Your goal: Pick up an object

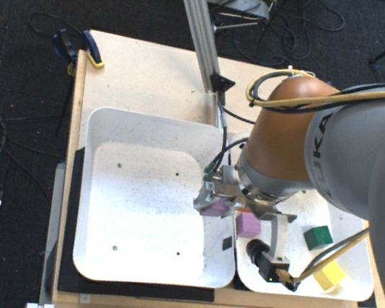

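Purple plastic block [247, 225] lying in right white bin [345, 288], near its left wall, just beside fingers [215, 203]. Smaller purple piece [218, 206] at fingers, over rim of left white bin [102, 171]; open or closed, cannot tell. Green cube [318, 236] and yellow block [330, 276] further right.

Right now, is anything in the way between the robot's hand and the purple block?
Nothing visible is. The gripper sits at the ridge between the two bins, right at a small purple block. A bigger purple block lies just beside it in the right bin.
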Controlling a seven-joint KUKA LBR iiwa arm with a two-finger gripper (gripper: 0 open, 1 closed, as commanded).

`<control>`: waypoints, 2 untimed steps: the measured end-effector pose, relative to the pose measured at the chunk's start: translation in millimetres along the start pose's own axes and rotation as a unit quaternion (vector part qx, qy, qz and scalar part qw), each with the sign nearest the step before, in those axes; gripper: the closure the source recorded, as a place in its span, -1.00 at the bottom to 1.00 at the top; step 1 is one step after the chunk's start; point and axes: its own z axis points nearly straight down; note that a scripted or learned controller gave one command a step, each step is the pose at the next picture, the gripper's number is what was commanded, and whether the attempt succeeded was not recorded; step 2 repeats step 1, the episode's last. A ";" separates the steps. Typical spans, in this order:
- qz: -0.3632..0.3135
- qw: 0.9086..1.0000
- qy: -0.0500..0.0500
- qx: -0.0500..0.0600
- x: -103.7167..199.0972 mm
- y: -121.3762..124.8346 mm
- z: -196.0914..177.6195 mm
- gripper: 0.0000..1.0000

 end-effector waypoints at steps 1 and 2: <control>0.002 1.000 0.000 -0.008 -12.6 24.7 -79.4 1.00; 0.002 1.000 0.000 -0.008 -12.6 24.7 -79.4 1.00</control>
